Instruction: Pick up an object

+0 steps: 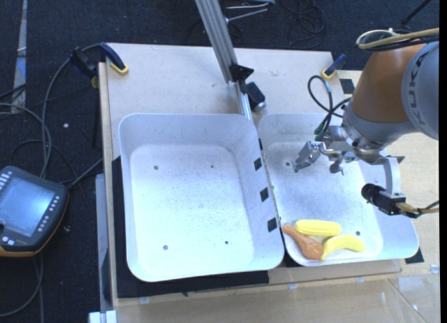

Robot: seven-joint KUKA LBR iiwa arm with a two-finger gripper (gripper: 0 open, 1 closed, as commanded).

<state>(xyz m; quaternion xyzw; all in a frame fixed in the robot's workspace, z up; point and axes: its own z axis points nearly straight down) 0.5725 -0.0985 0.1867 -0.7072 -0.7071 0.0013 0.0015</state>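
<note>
The pale wooden surface [181, 70] fills the middle of the frame, carrying a large shallow white plastic bin [140, 140] at centre left and a second white bin [279, 129] at right. The grey arm with its orange band [391, 91] reaches in from the upper right, its claw [302, 161] hovering over the right bin with nothing between its fingers; their spread I cannot tell. The yellow plastic corn cob [319, 228] lies toward the lower right of the claw, long axis roughly horizontal, touching a yellow banana [343, 245] and an orange toy piece [305, 242].
</note>
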